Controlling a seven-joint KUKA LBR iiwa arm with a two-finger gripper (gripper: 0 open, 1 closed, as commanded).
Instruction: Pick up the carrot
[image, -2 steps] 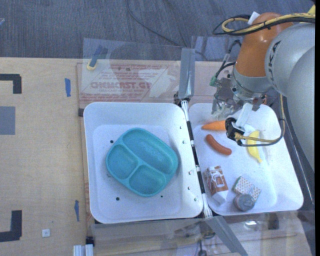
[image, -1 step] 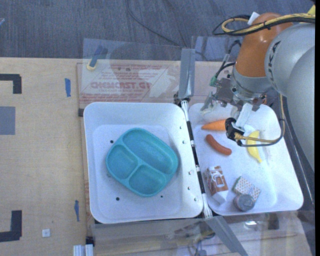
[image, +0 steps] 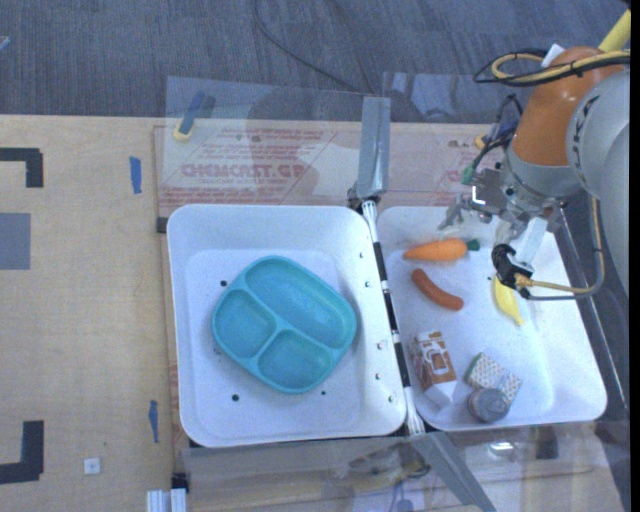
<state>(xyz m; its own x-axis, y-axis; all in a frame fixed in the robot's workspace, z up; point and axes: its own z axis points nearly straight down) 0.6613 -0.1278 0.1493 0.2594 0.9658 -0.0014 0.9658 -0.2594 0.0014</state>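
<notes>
On the desk, the left bin holds only a teal divided plate, well apart from the work, so I see little risk there. The trouble lies in the right bin. The carrot lies in its far left part, close to the wall between the two bins, with its length running left to right and its green tip pointing right. A reddish sausage lies just on the near side of it, apart but close and of much the same shape. A descent that lands a little too near could close on the sausage instead, or knock it against the carrot. The carrot is round and tapered, so a grip taken at the thin green end would likely let it slip or swing. A push from one side could also roll it towards the dividing wall. A small carton, a patterned box and a grey can sit at the near end, too far off to matter. A banana lies to the right of the carrot, where a wide approach might brush it. The arm hangs over the far right corner, with its jaws above the carrot's green end. I cannot tell whether the jaws are apart or together. They also sit close to the bin's far wall, which a straight drop might clip.
</notes>
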